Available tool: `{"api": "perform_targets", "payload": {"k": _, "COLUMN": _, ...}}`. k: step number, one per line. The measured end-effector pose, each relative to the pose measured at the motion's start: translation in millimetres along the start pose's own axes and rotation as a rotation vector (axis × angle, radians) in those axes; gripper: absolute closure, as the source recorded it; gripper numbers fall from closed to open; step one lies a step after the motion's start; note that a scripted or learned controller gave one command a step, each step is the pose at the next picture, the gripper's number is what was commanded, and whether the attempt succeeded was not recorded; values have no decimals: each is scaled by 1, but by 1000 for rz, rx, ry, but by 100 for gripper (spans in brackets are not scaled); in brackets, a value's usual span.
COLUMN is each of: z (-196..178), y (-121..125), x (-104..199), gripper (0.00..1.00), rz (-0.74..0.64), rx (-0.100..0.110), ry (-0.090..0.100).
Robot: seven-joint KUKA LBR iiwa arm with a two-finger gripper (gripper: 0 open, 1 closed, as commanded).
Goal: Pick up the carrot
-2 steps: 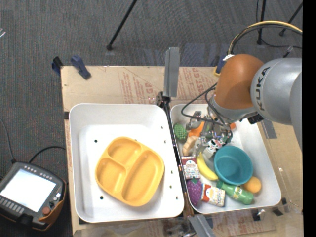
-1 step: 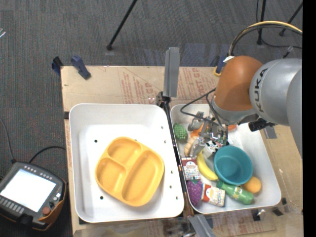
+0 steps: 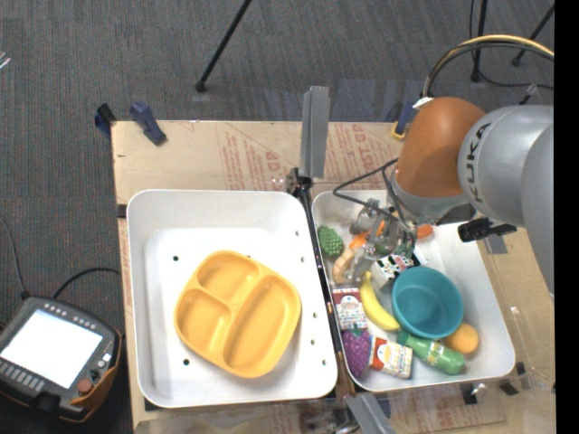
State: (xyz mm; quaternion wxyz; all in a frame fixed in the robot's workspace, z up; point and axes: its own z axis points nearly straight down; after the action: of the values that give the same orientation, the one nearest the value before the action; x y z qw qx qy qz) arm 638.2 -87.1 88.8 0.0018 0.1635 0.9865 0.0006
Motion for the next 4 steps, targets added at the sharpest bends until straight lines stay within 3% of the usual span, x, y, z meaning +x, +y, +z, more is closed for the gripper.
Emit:
{"api": "perform_targets", "payload": {"k": 2, "z": 0, "y": -10, "x": 3, "gripper": 0, "rz": 523, "rx": 1, "ry": 1}}
{"api": "perform_targets", "payload": {"k": 3, "z": -10, "y": -9, "x": 3, "gripper": 100, "rz": 517, "rx": 1, "ry": 1}}
{"api": "perform_targets", "payload": {"k": 4, "z": -103, "y": 67, "x": 40, "gripper": 100, "rz": 135, "rx": -3, "ry": -4}}
